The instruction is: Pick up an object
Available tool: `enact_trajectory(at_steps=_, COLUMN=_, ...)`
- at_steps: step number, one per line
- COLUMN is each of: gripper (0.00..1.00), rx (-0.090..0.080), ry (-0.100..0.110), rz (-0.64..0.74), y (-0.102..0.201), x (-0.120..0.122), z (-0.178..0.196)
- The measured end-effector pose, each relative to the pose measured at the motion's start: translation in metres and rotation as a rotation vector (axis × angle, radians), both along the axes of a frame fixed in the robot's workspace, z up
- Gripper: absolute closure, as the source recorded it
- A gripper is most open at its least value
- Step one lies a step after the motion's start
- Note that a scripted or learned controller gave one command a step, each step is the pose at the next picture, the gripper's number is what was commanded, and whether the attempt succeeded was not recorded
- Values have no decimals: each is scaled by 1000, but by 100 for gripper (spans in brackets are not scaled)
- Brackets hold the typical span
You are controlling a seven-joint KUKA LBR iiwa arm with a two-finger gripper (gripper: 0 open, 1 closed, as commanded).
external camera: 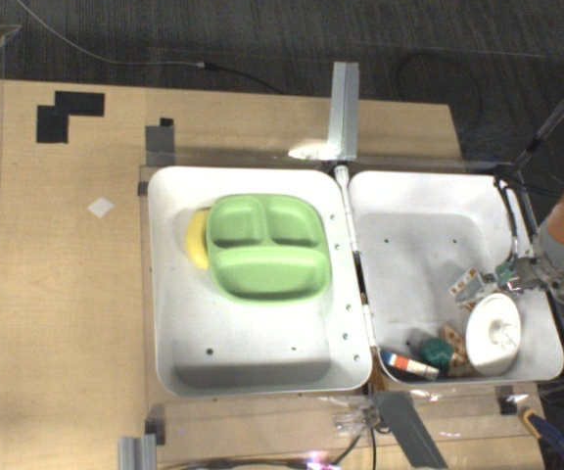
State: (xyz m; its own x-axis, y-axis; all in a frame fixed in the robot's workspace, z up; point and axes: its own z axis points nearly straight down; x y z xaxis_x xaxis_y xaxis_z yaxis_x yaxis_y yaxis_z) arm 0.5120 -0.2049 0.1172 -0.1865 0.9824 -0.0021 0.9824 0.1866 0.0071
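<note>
My gripper (466, 284) reaches in from the right over the right bin (409, 213), with the grey wrist and orange band behind it at the frame's edge. Its fingers stand open with nothing between them. Just below and right of it lies a white round cup-like object (494, 333). Along the bin's front wall lie a marker with a red and white barrel (409, 364), a dark green item (435, 352) and a small brown piece (451, 339). The gripper touches none of them.
The left bin (253, 360) holds a green divided plate (265, 246) with a yellow object (196, 240) sticking out from under its left side. A metal post (345, 106) rises behind the divider between the bins. Cables run along the right bin's far right corner.
</note>
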Motion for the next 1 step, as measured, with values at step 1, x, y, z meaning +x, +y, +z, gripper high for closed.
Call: enact_trajectory(at_steps=1, gripper=0, rx=-12, ry=-39, rz=-145, y=13, x=-8, z=-19)
